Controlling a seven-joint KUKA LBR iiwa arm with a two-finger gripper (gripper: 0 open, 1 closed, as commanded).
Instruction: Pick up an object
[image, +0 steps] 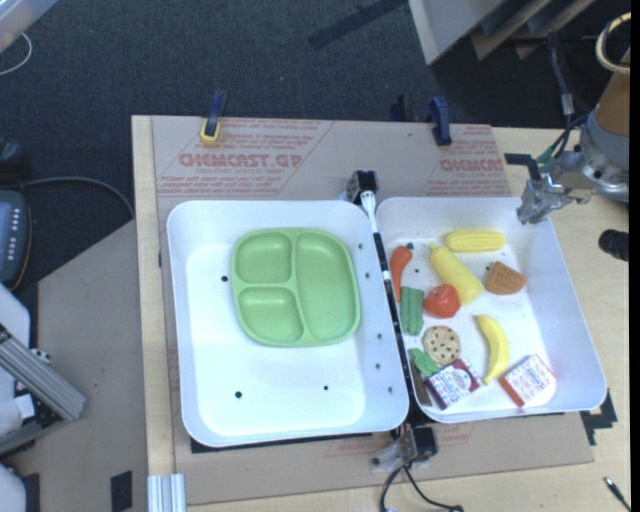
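The arm sits at the upper right corner of the right bin, its tool hanging over the bin's rim and carrying nothing between its parts; whether it is open or closed cannot be told at this size. The step in hand reads as the approach, with no object chosen yet.

All candidates lie in the right bin. Nearest the tool is the corn cob, with a yellow bottle-shaped piece and a brown bread piece just below it. Further in lie a tomato, a carrot, a green pod, a cookie, a banana and two small packets (one near the front rim).

The next move probably calls for swinging inward over the bin and descending on one item. The corn cob looks the easiest, lying apart from its neighbours. The tomato touches the yellow piece, so a grasp there risks nudging both.

The left bin holds a green divided plate, well clear of the work on the tabletop.
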